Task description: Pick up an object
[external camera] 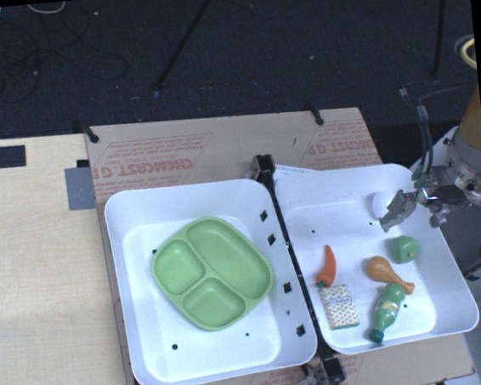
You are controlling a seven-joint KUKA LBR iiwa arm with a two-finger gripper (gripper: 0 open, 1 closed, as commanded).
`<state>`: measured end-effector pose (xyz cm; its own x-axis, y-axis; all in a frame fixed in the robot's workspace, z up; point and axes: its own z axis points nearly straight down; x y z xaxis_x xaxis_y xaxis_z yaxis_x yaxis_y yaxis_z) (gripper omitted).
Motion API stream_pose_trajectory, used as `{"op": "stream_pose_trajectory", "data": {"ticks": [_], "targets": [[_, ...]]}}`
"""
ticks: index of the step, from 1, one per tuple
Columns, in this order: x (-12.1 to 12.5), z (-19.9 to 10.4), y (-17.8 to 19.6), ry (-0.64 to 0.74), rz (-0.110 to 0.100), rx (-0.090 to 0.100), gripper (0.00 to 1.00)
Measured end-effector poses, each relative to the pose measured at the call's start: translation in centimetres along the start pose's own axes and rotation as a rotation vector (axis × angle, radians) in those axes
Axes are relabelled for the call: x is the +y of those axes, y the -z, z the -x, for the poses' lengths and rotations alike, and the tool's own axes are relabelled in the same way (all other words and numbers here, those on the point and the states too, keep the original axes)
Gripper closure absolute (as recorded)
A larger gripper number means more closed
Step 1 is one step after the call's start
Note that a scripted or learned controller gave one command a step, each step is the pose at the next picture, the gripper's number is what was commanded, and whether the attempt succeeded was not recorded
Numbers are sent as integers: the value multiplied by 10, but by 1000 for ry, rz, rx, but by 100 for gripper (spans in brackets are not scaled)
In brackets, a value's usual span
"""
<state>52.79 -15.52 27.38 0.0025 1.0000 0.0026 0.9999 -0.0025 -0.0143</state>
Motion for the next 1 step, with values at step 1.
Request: {"op": "stream_pose_trajectory", "data": {"ticks": [1], "targets": [[2,0,6,2,11,-2,0]]}}
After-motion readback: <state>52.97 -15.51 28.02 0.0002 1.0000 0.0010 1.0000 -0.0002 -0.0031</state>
